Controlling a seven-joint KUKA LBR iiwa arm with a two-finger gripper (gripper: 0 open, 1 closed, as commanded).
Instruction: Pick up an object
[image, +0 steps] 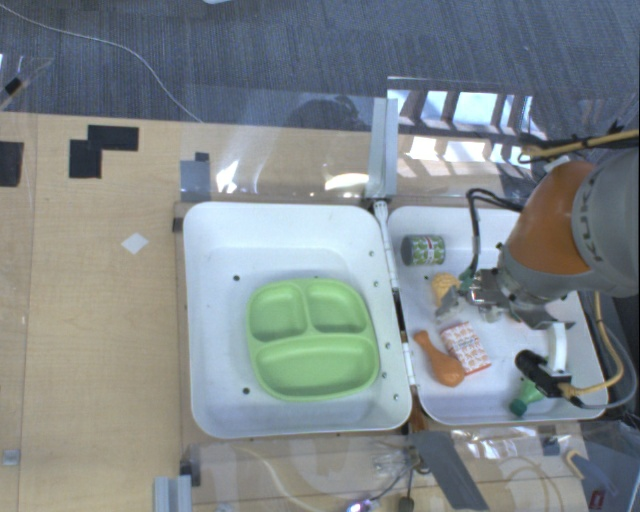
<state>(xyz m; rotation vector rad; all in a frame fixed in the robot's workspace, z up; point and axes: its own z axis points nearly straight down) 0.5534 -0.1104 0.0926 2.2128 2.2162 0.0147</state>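
The gripper (478, 292) hangs low in the right bin (500, 410), just beside a small yellow piece (442, 288). That piece looks like the likeliest pick. Whether its grip is released or clenched cannot be told from above.

Loose things lie scattered here, probably as grasp targets. A can (424, 249) rests on its side near the back, and a packet (466, 347) lies flat against an orange piece (440, 358).

The can's green label and the packet's red-and-white print are too small to read. The left bin (210, 300) on the desk (90, 350) holds a green divided plate (312, 338).

green can (423, 250) on its side, orange drumstick toy (440, 358), red-white packet (466, 347), in right bin (485, 398)
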